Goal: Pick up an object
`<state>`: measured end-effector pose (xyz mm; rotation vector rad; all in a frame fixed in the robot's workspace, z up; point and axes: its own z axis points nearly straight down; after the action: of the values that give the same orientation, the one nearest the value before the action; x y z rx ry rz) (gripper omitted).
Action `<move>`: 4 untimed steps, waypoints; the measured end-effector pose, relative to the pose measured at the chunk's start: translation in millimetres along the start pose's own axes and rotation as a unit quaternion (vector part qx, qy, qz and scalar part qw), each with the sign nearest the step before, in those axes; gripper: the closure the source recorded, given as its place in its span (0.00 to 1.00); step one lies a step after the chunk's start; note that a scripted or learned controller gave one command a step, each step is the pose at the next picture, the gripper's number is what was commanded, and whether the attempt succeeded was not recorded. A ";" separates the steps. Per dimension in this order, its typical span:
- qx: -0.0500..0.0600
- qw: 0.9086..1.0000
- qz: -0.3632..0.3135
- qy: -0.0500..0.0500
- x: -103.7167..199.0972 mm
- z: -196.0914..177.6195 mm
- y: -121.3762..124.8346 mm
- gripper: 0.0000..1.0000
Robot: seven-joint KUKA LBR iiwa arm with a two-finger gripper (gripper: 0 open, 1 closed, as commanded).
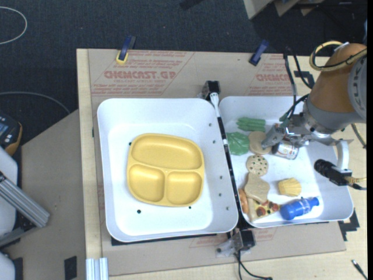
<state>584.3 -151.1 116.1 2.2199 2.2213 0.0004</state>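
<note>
The right bin (335,198) holds several toy foods. My gripper (278,140) hangs low over the bin's upper middle, reaching in from the right. A small silver can (287,151) lies right under it, partly hidden by the gripper; whether the can is gripped is unclear. A tan round piece (257,142) and a green leafy piece (238,143) lie just left of the gripper. A green pepper-like piece (252,123) sits behind them. Nearer the front are a chip cookie (256,165), a bread slice (256,188), a yellow pastry (289,186), a pizza slice (265,209) and a blue bottle (298,207).
The left bin (111,156) holds a yellow divided tray (166,169) at its middle. The raised rims of the two bins meet in a ridge (224,156) between them. Clamps (123,50) hold the cardboard at the bench's back edge.
</note>
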 end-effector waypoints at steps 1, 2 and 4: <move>-0.015 1.000 0.000 -0.006 -3.2 6.3 7.6 0.00; -0.016 1.000 0.000 -0.006 -3.6 -3.2 8.2 1.00; -0.004 1.000 0.000 -0.001 -0.8 -112.7 2.4 1.00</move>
<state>586.6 -151.8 228.9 2.2143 2.2168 0.0065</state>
